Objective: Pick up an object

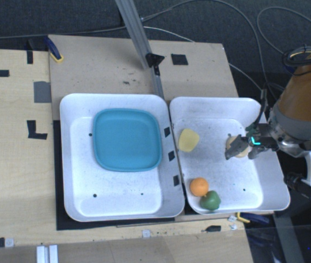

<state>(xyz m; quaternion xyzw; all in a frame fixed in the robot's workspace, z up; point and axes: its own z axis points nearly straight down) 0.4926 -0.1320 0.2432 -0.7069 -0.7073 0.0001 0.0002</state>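
Centrally, smooth rounded-square blue plate (pixel 127 139)

Right bin (pixel 265 199) as landmark: the gripper (pixel 238 148) sits low over its right half, a pale object (pixel 235 144) at its fingertips; grip unclear. Yellow piece (pixel 188 139) lies near the bin's left wall; orange ball (pixel 199 187) and green object (pixel 211 200) touch at its front. Left of it, a second bin (pixel 76 201) holds a blue plate (pixel 127 139).
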